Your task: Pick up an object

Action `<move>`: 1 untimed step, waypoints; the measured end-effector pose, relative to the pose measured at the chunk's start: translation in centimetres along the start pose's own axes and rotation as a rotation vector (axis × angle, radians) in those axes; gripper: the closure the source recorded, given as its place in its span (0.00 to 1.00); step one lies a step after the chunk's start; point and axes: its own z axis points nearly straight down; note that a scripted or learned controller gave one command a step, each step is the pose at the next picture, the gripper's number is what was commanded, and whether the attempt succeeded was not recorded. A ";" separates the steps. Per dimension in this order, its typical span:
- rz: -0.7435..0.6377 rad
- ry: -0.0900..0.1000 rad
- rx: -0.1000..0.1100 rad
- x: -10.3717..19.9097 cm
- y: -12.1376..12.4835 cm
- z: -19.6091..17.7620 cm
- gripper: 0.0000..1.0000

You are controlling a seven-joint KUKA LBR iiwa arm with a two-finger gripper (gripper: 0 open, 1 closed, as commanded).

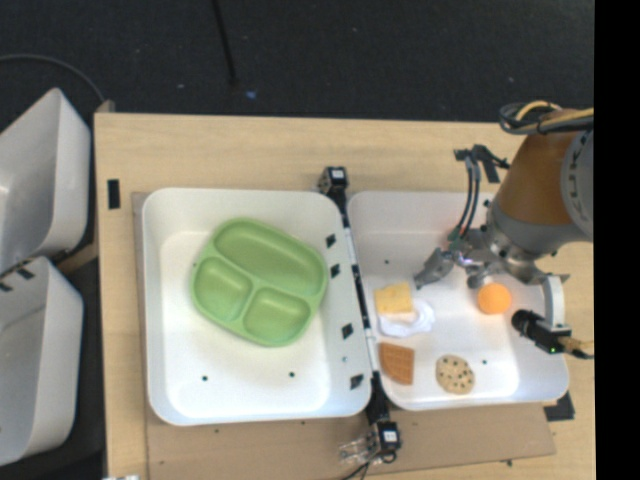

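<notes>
In the right bin point(420, 218) lie a yellow block point(394, 297) on a white wad point(418, 318), a brown waffle-like square point(398, 363), a chocolate-chip cookie point(455, 374) and an orange ball point(493, 299). My gripper point(456, 273) hangs over the middle of this bin, open, with nothing between its fingers. One finger point(433, 268) points toward the yellow block. The other sits just left of and above the orange ball. The grey arm with its orange band point(535, 173) comes in from the right.
A green divided plate point(258, 281) lies in the left bin point(160, 368). A ridge with black clips point(352, 288) separates the two bins. Black cables point(478, 163) hang beside the wrist. White containers point(35, 178) stand off the bench to the left.
</notes>
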 end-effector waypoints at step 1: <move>0.004 -0.002 -0.007 -0.2 0.1 -1.5 1.00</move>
